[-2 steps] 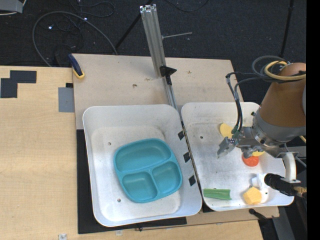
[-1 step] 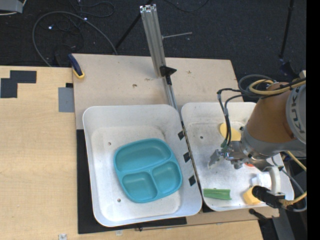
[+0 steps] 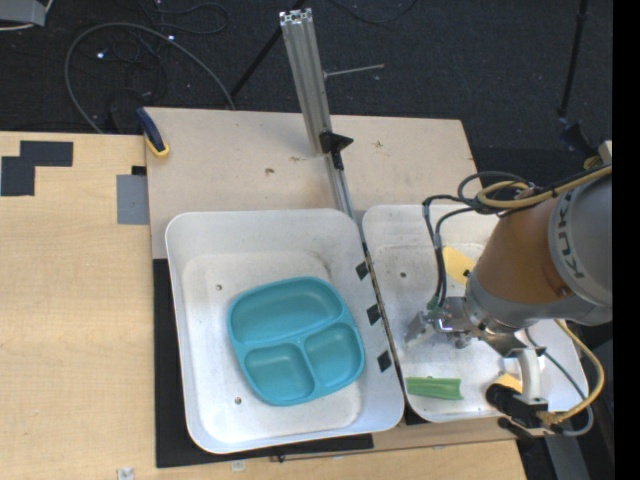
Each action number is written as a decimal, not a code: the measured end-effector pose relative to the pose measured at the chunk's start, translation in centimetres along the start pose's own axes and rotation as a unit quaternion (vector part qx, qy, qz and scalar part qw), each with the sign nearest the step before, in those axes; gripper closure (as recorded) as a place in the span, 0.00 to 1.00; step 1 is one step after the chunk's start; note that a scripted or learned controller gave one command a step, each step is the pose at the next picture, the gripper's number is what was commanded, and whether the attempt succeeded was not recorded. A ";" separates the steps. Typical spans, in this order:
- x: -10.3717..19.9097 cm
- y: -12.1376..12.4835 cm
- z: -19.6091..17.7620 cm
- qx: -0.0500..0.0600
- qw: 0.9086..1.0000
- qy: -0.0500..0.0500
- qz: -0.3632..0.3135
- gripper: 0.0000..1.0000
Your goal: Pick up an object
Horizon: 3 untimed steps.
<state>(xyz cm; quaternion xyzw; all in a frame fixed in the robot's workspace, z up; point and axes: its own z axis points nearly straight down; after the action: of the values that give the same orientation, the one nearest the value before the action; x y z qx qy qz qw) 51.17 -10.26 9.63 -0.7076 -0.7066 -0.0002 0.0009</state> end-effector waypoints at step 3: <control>-0.7 -1.3 -10.6 -0.001 1.000 -0.001 -0.001 1.00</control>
<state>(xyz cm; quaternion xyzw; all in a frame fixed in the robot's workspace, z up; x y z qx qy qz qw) 49.88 -10.93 20.20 -0.7069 -0.7073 -0.0006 -0.0007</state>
